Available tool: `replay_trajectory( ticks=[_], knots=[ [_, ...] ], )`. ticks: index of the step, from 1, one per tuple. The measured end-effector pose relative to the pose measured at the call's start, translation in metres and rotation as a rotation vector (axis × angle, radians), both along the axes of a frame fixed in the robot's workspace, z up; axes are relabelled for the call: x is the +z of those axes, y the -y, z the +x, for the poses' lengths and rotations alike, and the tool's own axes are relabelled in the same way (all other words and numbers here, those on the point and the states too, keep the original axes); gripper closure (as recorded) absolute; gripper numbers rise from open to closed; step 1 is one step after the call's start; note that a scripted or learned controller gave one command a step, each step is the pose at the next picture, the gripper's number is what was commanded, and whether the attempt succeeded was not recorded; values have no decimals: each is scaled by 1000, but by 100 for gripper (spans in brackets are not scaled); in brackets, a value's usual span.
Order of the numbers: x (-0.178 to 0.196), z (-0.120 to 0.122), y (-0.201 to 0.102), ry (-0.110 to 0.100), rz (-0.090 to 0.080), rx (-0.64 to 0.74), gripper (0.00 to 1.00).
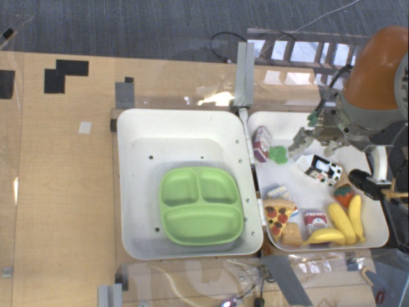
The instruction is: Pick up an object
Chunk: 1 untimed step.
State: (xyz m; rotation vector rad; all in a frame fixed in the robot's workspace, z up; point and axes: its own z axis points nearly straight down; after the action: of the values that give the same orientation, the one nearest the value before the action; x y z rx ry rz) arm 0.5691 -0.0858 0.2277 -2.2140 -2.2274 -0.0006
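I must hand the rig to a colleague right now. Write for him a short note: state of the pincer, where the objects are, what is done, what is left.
Pincer: hangs above the upper part of the right bin, nothing seen between its fingers; open or shut cannot be told.
Objects: all in the right bin. Bananas at the lower right, pizza slice toy at the lower left, small green piece and purple packet at the upper left, black-and-white card under the arm.
Left bin: holds a green divided plate.
Done: no pick visible.
Left: grasp one object and lift it.
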Motion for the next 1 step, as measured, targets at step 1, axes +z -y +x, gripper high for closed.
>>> replay_trajectory(
  ticks=[1],
  knots=[
    [-1, -32, -6, -3, 0, -406, 0]
  ],
)
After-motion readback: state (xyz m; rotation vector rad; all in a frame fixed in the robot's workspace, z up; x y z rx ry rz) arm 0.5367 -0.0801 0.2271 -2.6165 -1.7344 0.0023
